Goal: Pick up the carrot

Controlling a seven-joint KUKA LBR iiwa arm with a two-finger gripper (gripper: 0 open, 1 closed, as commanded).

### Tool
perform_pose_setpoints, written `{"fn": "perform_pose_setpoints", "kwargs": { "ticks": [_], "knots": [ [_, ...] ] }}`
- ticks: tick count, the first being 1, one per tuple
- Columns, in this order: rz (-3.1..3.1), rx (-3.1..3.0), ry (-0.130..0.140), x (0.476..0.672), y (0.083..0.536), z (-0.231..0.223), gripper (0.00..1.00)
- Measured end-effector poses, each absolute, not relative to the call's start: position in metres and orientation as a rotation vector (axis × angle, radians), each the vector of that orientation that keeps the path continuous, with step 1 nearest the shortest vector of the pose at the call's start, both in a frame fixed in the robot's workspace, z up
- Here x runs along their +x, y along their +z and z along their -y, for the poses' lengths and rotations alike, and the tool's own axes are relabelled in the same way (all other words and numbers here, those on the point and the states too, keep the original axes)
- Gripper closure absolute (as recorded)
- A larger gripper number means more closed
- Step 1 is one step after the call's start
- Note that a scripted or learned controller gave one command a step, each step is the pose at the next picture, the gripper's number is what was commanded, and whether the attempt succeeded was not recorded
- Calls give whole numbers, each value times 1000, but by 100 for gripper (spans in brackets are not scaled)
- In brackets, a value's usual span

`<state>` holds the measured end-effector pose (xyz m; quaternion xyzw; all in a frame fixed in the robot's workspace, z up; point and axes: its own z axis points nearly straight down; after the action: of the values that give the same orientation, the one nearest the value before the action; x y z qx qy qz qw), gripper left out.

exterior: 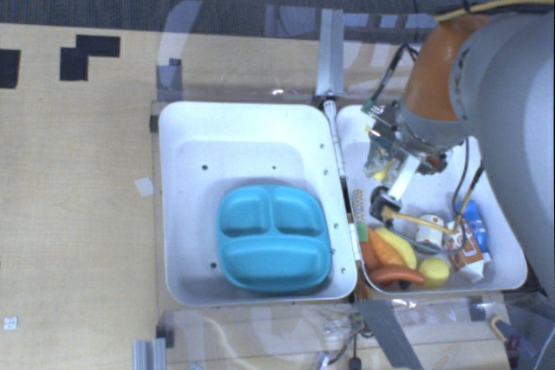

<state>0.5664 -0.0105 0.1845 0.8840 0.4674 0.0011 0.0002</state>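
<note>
The carrot is orange with a green top. It lies at the front left corner of the right bin, against the bin's left wall. A yellow banana rests beside it on the right, and a red pepper lies just in front. My gripper hangs over the left middle of the right bin, behind the carrot and apart from it. I see nothing held in it.
Also crowded into the front of the right bin are a yellow lemon, a brown and white carton and a blue packet. A blue divided plate lies in the left bin. The arm covers the right bin's far right.
</note>
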Motion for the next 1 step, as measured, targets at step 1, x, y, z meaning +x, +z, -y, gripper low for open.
{"fn": "perform_pose_setpoints", "kwargs": {
  "ticks": [1],
  "knots": [
    [-1004,2978,-3,515,183,-48,100]
  ]
}}
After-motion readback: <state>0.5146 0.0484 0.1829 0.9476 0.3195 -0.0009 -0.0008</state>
